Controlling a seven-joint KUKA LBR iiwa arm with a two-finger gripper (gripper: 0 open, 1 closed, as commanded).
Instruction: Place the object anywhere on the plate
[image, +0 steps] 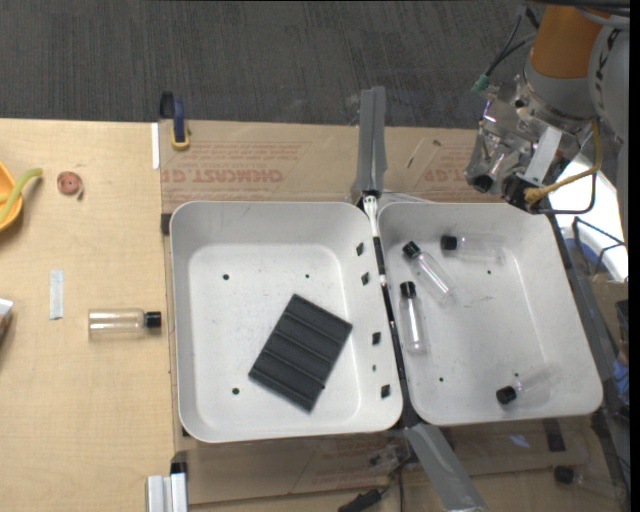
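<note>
A dark grey ribbed plate (300, 352) lies flat and turned at an angle in the left bin (200, 235). The right bin (560, 300) holds several clear vials with black caps. Two of them (427, 267) (411, 315) lie near its left wall, one (460, 243) sits near the back, and one (525, 388) rests at the front right. My gripper (503, 172) hangs over the far right corner of the right bin, above its back rim, well away from the vials and the plate. Nothing shows in it.
Another clear vial (122, 320) lies on the wooden bench left of the bins. A small red disc (68, 183), a yellow object (10, 195) and a white strip (56, 295) lie further left. A grey bar (372, 140) stands behind the seam between the bins.
</note>
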